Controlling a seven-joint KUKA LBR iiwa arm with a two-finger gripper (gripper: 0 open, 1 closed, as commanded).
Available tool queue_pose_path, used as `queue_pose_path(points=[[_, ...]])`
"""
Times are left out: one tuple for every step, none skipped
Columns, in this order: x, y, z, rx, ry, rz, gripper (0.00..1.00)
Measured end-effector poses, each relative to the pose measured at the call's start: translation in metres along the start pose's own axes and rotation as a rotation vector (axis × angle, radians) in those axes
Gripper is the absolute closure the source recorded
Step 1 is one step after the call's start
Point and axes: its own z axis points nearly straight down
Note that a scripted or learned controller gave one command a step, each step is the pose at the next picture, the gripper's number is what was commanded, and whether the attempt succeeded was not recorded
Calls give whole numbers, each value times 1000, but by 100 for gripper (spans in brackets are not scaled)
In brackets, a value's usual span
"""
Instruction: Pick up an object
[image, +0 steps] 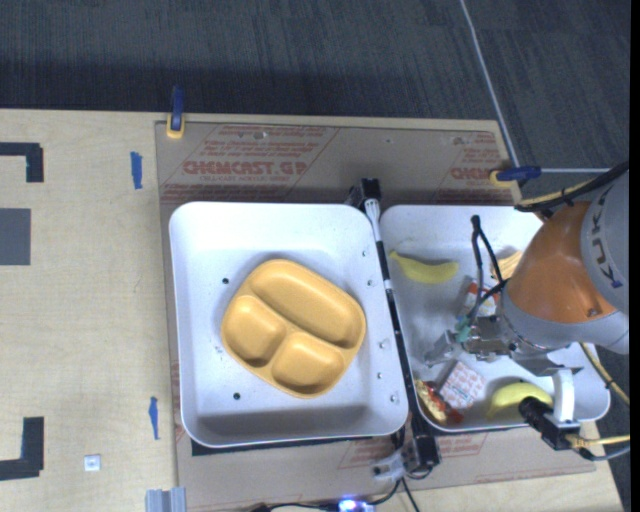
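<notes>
Gripper (468, 345) sits low in the right-hand shallow white bin (432, 226), at the end of the grey arm with orange band (557, 275) that reaches in from the right. Metal claw parts and a bundle of dark cables show at the wrist, but the arm's bulk and the clutter hide the tips; cannot tell whether the claw is apart, together, or clamped on anything.

Just below the gripper: small red-and-white printed packet (460, 384), lying flat on the bin floor, near or touching the claw parts. Contact cannot be confirmed.

Beside the packet, toward the bin's front right corner: yellow banana-shaped toy (519, 395), curved, lying on the floor, partly overlapped by a dark part of the arm's hardware.

Toward the back of the same bin: second yellow curved banana-like piece (425, 268), resting near the left wall, well apart from the gripper.

Left-hand shallow white bin (200, 240) holds a large yellow three-compartment plastic tray (292, 325), tilted diagonally near the middle, well apart from the gripper.

Both bins rest on a brown cardboard sheet (250, 160) with printed lettering, laid over the pale wooden bench (80, 330).
</notes>
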Motion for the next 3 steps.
queue_pose_path(points=[[0,-2,11,7,3,-1,0],[-1,0,0,0,0,0,100],[-1,0,0,0,0,0,0]])
